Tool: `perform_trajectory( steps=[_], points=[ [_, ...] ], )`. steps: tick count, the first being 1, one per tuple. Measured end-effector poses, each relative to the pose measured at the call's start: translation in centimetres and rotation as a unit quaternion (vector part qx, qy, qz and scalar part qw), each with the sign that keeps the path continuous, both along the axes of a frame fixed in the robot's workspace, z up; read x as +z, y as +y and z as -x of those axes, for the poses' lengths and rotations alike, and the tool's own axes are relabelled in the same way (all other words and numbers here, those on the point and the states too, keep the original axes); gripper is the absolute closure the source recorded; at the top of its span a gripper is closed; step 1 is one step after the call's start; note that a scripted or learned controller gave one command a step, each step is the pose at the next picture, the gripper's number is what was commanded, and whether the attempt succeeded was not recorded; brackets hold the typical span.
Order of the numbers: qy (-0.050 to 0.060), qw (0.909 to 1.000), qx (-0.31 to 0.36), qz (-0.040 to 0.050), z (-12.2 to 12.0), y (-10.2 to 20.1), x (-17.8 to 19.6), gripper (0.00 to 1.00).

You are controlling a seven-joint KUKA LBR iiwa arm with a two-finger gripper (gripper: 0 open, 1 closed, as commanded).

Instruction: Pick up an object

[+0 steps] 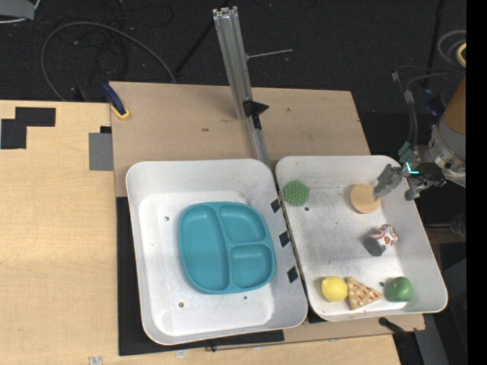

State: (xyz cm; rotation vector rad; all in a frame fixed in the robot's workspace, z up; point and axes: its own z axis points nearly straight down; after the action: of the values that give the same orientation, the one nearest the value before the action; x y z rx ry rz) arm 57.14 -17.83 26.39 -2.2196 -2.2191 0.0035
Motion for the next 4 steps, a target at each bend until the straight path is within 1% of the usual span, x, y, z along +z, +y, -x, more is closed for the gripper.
perform_trajectory(
  steps=[1,2,3,4],
  points=[
    [-0.001,1.0000,0.000,0.0003,-0.1,0.0,0.1,0.00],
    [0.002,1.0000,0.000,-0.0006,0.5,0.2,-4.4,0.00],
    [0.002,1.0000,0.000,-0.0005,0.3,-0.1,-8.9,0.00],
    [0.002,1.0000,0.000,-0.0008,0.3,-0.3,-15.3,0.00]
  ],
)
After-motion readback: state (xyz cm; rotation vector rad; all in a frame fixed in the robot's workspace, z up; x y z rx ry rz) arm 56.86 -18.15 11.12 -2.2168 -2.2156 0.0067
